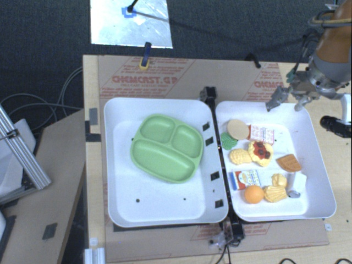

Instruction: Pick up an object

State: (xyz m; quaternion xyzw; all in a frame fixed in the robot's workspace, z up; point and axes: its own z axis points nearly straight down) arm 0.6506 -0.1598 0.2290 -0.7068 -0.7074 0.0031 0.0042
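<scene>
Closest to you, along the near rim of the right-hand shallow white bin [324,202], sit a round orange ball like a toy fruit [253,194], a lumpy pale-yellow pastry-shaped piece [275,193] touching it, and a small grey cylinder [295,185] just beside that. All three lie well below the two-finger gripper [287,102] and toward your side of the bin.

You see the gripper hanging over the far rim of that bin, its two grey fingers [274,99] spread wide apart with nothing between them. Above it the grey wrist and the orange band of the arm [334,48] enter from the right.

Just below the gripper, near the far end of the bin, lie a tan round flat disc [238,129] and a small white packet with red print [262,133], side by side. Beyond those, toward you, sit a green leaf-shaped piece [228,142], a yellow ridged piece [240,157], a yellow piece topped with dark red [260,152], and a brown wedge like a toast slice [289,162]. Nearer still lies a white card with blue and red print [247,178], just beside the orange ball.

Well off to the gripper's far side, in the left-hand shallow white bin [121,202], a pale green plastic tray with three compartments [166,147] rests tilted askew, apart from everything else.
</scene>
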